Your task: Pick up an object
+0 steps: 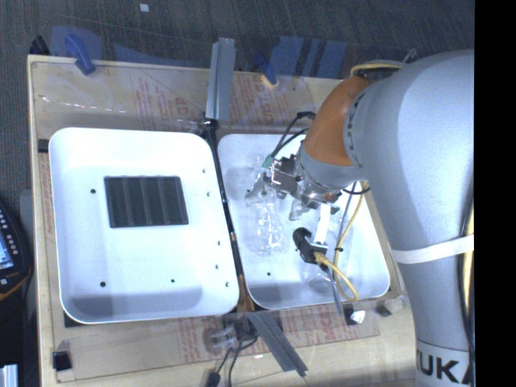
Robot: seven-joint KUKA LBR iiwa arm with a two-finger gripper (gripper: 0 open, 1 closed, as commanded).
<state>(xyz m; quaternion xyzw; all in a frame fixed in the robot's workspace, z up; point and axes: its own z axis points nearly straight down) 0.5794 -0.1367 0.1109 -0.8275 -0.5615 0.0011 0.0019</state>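
While the grey arm (419,176) with its orange band (330,131) reaches in from the right, its wrist hangs low over the right bin (367,285), one of two shallow white bins sitting side by side on a wooden bench (121,95). The gripper (270,188) points down and to the left, into the middle of that bin, where a pile of clear plastic things (268,232) lies. These are see-through and hard to tell apart against the white floor, so I cannot say how many there are or what each one is. They look like the things meant to be picked, since the gripper sits right over the far end of the pile. Whether anything is between the gripping parts, or how they stand, cannot be told from here, because metal, cables and glare blur together at that spot. Black and yellow cables (322,260) trail from the wrist across the near right part of the bin. The left bin (72,160) holds a dark ribbed rectangle (147,201) lying flat, well apart from the arm. A dividing bar (219,79) runs between the bins at the far edge. The low, tilted wrist suggests a grab is being tried, with the result unknown
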